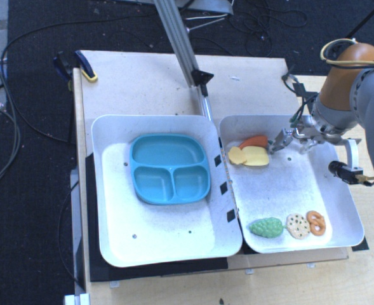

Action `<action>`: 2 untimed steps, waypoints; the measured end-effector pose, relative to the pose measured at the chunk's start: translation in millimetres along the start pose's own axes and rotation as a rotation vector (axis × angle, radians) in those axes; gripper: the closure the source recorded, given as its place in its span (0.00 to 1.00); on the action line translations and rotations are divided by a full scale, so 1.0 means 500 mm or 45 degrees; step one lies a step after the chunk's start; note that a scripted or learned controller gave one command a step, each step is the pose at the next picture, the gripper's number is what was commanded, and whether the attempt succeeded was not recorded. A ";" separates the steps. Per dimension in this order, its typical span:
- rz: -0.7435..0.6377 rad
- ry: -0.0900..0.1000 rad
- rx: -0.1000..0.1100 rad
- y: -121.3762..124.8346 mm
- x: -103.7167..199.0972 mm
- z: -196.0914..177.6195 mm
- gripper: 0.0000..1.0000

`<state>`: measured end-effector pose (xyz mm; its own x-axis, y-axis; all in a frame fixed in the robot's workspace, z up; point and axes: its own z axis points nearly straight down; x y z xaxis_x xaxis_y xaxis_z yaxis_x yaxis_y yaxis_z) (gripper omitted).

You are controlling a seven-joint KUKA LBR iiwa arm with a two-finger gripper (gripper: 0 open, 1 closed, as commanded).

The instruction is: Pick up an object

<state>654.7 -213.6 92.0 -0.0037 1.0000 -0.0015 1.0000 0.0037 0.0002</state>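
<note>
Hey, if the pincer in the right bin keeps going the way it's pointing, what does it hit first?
Most likely the yellow toy food, with the orange-red piece just behind it. The pincer points left toward them, though its height above the right bin is unclear.

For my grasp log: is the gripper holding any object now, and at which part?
Nothing is held. The gripper is low in the right bin, its tips beside the yellow and orange food pieces, with nothing between its fingers.

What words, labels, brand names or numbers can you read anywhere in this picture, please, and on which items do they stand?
None: no legible text stands anywhere in the camera view.
The blue tray, both white bins and the toy foods bear no print.
The dark marks along the seam between the bins are too small to read.
</note>
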 end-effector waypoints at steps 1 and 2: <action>-0.002 -0.002 -0.004 0.001 0.000 -0.023 1.00; 0.006 0.000 -0.004 -0.014 -0.004 -0.117 1.00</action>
<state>647.7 -215.7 150.6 0.0011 1.0000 -0.0018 1.0000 -0.0011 0.0037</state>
